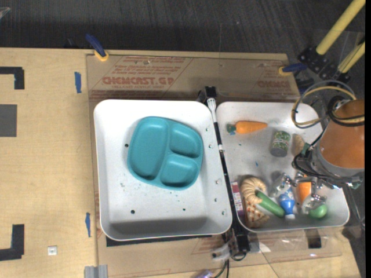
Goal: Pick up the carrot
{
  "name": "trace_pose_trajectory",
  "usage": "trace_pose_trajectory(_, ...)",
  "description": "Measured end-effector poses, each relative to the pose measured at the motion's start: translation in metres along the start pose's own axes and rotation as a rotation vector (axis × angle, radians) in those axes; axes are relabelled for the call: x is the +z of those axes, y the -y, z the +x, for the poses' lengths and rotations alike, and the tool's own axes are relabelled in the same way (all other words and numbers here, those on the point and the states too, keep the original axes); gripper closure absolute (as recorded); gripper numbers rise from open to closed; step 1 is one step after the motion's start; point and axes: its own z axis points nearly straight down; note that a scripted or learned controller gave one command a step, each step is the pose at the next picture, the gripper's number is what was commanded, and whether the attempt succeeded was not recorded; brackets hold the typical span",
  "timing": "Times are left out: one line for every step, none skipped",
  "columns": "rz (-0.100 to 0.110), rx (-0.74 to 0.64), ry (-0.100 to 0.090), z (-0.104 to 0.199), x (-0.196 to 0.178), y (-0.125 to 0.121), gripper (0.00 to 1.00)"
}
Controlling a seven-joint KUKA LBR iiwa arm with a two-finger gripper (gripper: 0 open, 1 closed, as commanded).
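Camera view: carrot point(250, 127) lying in right bin point(261, 112), upper left part, touching nothing. Gripper point(300, 191) low over clutter at lower right of frame, well apart from carrot; fingers' state impossible to tell. Teal plate point(165, 152) in left bin point(110, 172).

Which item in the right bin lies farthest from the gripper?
The carrot, alone near the bin's upper-left corner; the other items cluster beside the gripper.

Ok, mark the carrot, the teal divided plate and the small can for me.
carrot point(250, 127): camera view, middle of its orange body.
teal divided plate point(148, 149): camera view, floor of its large compartment.
small can point(280, 143): camera view, its side wall.
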Motion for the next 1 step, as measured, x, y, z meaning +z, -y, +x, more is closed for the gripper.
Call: trace_pose_trajectory(-0.001,-0.418,0.014,0.0018,-0.0002,-0.0101,0.0)
